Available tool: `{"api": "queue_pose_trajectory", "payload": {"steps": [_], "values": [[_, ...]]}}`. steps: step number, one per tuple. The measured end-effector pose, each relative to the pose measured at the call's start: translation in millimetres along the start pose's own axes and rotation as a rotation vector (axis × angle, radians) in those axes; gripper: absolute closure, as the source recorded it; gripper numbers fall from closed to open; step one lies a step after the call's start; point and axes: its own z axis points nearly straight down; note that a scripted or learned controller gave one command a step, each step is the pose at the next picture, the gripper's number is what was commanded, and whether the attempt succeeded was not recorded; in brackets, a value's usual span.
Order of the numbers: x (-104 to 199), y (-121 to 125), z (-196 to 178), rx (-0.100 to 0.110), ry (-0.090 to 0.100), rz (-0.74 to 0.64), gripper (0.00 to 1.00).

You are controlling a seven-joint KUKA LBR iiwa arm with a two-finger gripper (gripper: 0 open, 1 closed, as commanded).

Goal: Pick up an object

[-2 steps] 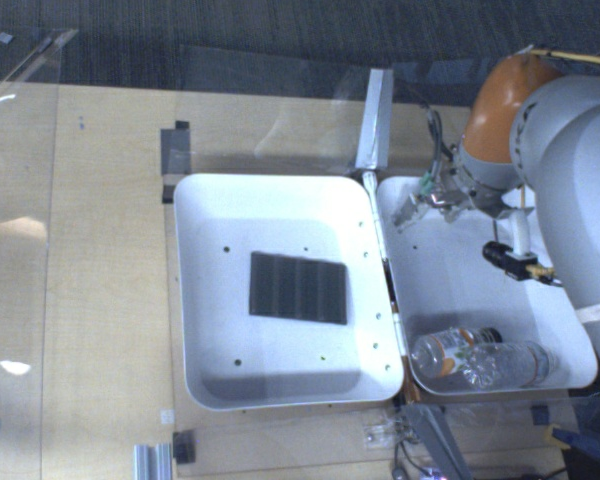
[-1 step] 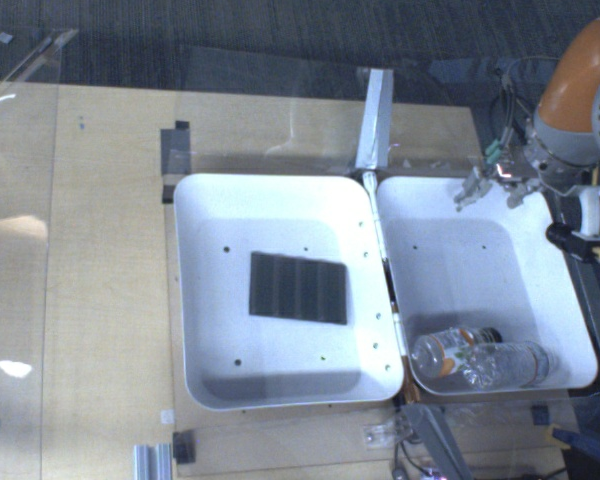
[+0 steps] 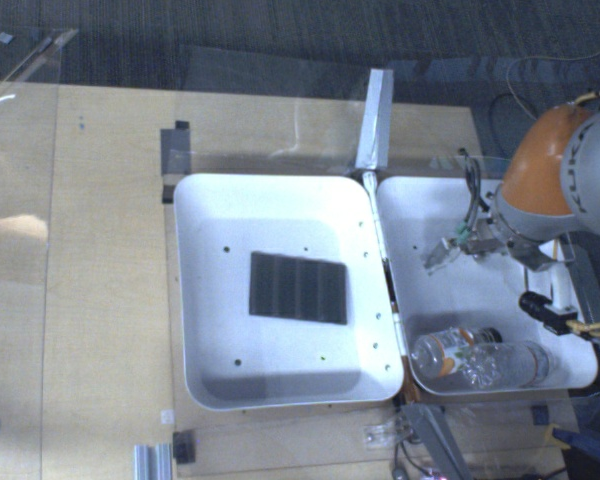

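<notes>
Right bin [image 3: 420, 238]: white and shallow, with the arm [image 3: 555, 173] reaching in from the right, over its upper part.
Left bin [image 3: 205, 268]: holds a dark ribbed mat [image 3: 298, 288], flat at its middle.
Bench [image 3: 80, 268]: pale wood; both bins sit side by side, rims touching.
Bottle [image 3: 480, 356]: clear plastic, crumpled, lying on its side along the right bin's near wall, orange showing inside.
Jaws [image 3: 450, 250]: hang above bare bin floor, well apart from the bottle; grip state cannot be told.

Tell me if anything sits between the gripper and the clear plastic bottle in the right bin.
Nothing visible does. The gripper hangs over the right bin, and bare white floor separates it from the clear plastic bottle lying along the bin's near edge.
</notes>
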Motion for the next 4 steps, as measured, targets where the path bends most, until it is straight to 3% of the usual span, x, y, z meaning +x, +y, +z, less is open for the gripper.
{"api": "queue_pose_trajectory", "payload": {"steps": [1,2,3,4], "values": [[-52.6,-34.8,-96.3,0.002,-0.002,0.025,0.0],[1.6,-87.8,-1.5,-0.001,0.0,-0.242,0.0],[45.3,-63.1,-2.0,-0.004,-0.004,-0.507,0.0],[58.4,-29.2,-1.2,-0.004,-0.001,-0.441,0.0]]}}
